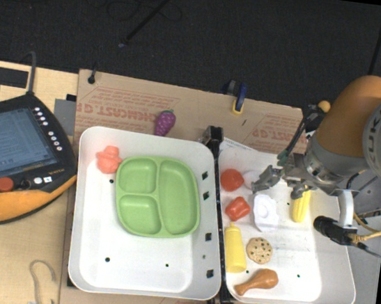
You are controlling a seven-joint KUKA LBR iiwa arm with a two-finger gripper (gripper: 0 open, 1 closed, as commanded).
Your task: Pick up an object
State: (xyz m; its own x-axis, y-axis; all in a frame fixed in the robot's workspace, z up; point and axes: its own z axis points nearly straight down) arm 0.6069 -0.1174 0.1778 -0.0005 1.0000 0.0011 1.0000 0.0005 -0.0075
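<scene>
arm (352,128) – over right bin (339,292) | fingers (269,178) – near tomato (231,180)

- A teach pendant (12,158) with an orange underside lies on the table (16,243) left of the bins.
- A purple grape bunch (165,122) sits on the cardboard sheet (147,107) behind the left bin.
- A blue clamp (239,98) grips the cardboard's far edge.
</scene>
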